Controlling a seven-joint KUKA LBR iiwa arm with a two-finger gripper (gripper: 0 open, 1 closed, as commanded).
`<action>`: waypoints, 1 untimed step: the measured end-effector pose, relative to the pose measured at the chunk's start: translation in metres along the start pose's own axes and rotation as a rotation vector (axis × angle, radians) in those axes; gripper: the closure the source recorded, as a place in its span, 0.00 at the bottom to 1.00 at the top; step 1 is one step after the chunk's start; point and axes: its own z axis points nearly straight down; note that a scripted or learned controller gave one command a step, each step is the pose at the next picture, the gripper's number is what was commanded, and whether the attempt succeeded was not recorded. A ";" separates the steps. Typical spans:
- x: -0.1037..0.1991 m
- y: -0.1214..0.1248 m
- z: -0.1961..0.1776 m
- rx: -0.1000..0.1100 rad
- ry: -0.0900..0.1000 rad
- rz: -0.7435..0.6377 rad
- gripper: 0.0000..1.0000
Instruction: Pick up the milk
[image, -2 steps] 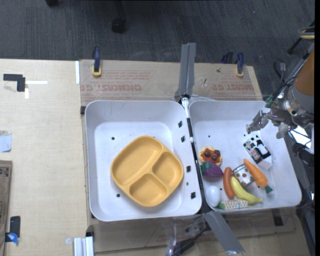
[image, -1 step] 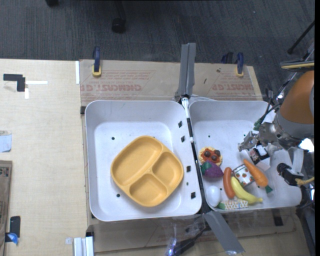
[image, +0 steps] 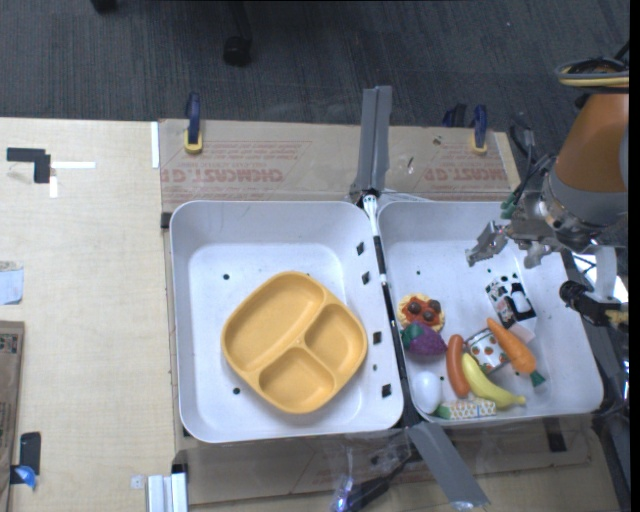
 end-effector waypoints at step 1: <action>-0.061 -0.041 0.087 0.006 0.007 -0.040 0.00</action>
